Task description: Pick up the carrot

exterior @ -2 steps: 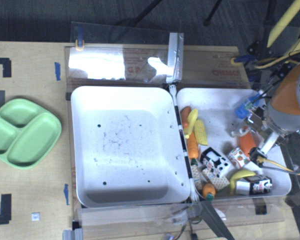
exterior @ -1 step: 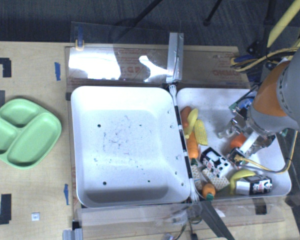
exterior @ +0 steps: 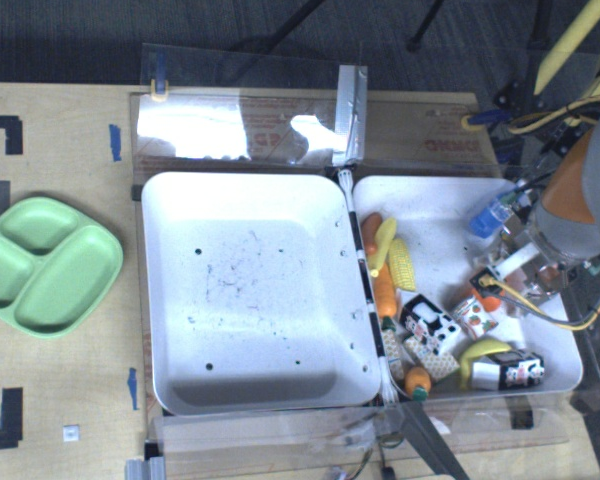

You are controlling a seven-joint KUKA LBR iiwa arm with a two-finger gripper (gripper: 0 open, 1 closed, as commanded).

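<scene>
Gripper [exterior: 500, 280] hung at frame right over right bin [exterior: 435, 193]; can't tell its state. Carrot [exterior: 384, 290] lay along bin's left wall by corn [exterior: 401, 263]. Should approach from above, w/ care.

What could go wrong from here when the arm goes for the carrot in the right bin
The carrot lies tight along the right bin's left wall, so a finger could jam against that wall. The corn cob and a yellow piece touch or crowd it, so the gripper, now across the bin, might catch one instead. A second orange item near the front could be mistaken for the target.
</scene>
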